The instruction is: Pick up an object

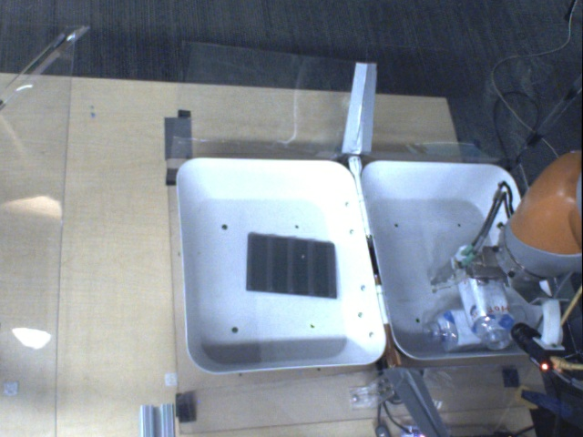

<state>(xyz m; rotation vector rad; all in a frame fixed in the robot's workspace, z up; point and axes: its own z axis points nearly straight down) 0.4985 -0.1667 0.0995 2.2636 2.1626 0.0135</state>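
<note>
A: What is there to pick up?

B: One clear plastic bottle, lying in the right bin near its front right corner. There is a blue cap end at its lower left. A bit of crinkled clear plastic sits just up and left of it; I cannot tell whether that is part of the bottle or a separate scrap.

A: And the gripper?

B: The gripper is low in the same bin, at the upper end of the bottle. It is one gripper on one arm, which comes in from the right with its orange band showing. Whether the claw is spread or closed, I cannot tell: the parts blur into the clear plastic. Nor can I say it has hold of anything.

A: How many bins?

B: Two, side by side, touching along the middle. The left bin holds one dark ribbed mat, flat near its centre.

A: Beyond the bins?

B: One wooden bench under both, and dark carpet behind it.
</note>
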